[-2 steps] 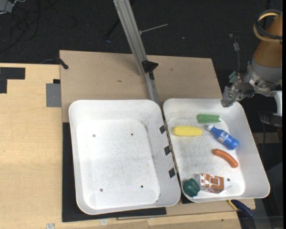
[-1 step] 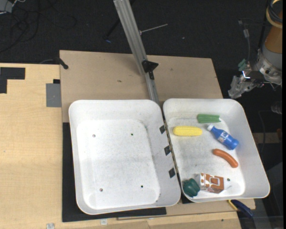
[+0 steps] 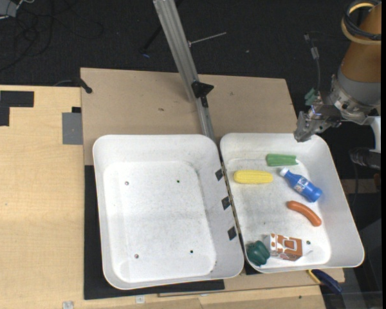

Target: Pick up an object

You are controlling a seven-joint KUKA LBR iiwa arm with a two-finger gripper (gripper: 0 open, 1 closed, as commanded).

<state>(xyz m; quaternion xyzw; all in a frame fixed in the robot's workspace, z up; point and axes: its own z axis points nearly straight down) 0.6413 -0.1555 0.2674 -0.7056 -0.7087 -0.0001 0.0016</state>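
Camera view: task's thing not fixed, any object will do. Nearest candidate to the pincer (image 3: 305, 129) is the green block (image 3: 281, 160), lying flat in the right bin (image 3: 347, 237) near its far rim, long axis running roughly left-right across the frame, slight tilt. Just nearer the camera: yellow corn (image 3: 253, 177), also lying left-right, close to the divider side. Blue bottle (image 3: 302, 185) lies on a diagonal, white cap toward the far-left, base toward near-right. Orange sausage (image 3: 303, 212) on a similar diagonal, curved. At the near end: small box (image 3: 287, 246), and a dark green lump (image 3: 258, 253) touching or just beside it, can't tell which.

Pincer sits above the far rim of the right bin, over its far-right corner; nothing seen between its parts. Apart or together: can't tell, too small and dark.

Judgement on doing the step well: go for the green block or bottle, both well apart from neighbours. Close across the short axis, i.e. perpendicular to the long one, centred on the middle. Avoid the box/lump pair, too crowded. Left bin (image 3: 109, 172) on the bench (image 3: 32, 192) is out of play.
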